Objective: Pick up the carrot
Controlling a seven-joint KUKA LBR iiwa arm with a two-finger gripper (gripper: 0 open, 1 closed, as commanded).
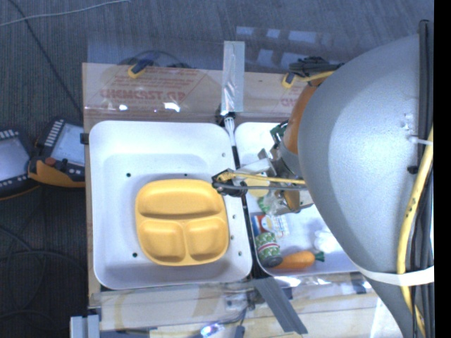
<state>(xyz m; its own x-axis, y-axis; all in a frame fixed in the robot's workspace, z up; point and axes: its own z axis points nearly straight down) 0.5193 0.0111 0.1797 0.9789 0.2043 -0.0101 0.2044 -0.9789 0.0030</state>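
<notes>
Claw [282, 187], state cannot be told; carrot [296, 260] lies near it, toward the bench [106, 83] front: centre over it before descending.

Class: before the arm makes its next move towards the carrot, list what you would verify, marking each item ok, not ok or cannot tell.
1. Carrot in plain view: ok. The carrot lies in the right bin, near its lower edge.
2. Gripper lined up over the carrot: not ok. The gripper sits further up the view, close to the wall between the bins.
3. Carrot lifted: not ok. It rests on the bin floor.
4. Room around the carrot: not ok. A green-and-white packet crowds its left end.
5. Contact between packet and carrot: cannot tell.
6. Yellow plate out of the way: ok. It is in the left bin.
</notes>
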